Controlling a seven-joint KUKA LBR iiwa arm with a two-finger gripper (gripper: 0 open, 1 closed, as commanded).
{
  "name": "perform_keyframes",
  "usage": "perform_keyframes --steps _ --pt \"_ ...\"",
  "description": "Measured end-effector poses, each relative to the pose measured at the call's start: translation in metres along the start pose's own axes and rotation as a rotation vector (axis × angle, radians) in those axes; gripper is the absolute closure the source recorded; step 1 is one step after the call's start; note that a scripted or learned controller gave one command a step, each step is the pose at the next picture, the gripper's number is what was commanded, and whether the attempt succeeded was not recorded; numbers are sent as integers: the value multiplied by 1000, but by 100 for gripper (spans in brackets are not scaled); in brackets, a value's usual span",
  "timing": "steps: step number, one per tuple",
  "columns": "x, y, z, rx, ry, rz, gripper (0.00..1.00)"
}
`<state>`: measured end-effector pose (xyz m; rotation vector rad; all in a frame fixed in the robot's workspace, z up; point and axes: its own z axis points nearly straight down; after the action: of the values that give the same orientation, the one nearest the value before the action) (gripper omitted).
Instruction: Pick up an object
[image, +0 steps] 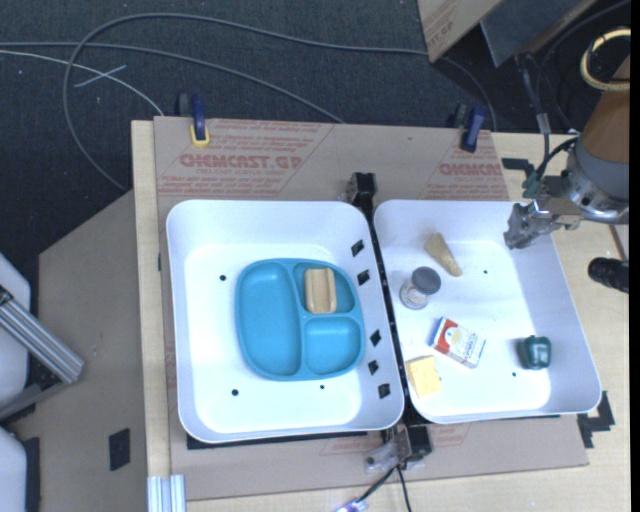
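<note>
Robotics lab, clamped board (300, 160), loose cables (110, 70), two white bins (190, 240)

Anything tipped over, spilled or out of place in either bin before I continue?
The small can in the right bin lies on its side. No spill shows. The tan block sits neatly in a compartment of the blue tray.

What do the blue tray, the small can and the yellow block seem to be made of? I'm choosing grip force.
Blue tray: likely moulded plastic, smooth and matte, with even colour and rounded compartments. Small can: probably metal, with a grey, shiny side and a dark top. Yellow block: possibly foam or sponge, flat pale and dull; too small to be sure.
</note>
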<state>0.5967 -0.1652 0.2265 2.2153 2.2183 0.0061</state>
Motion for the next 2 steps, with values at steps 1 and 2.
perform_keyframes --steps 1,2 --pt "0 2 -40 1 0 0 100" --pt "51 -3 -36 9 5 -4 100"
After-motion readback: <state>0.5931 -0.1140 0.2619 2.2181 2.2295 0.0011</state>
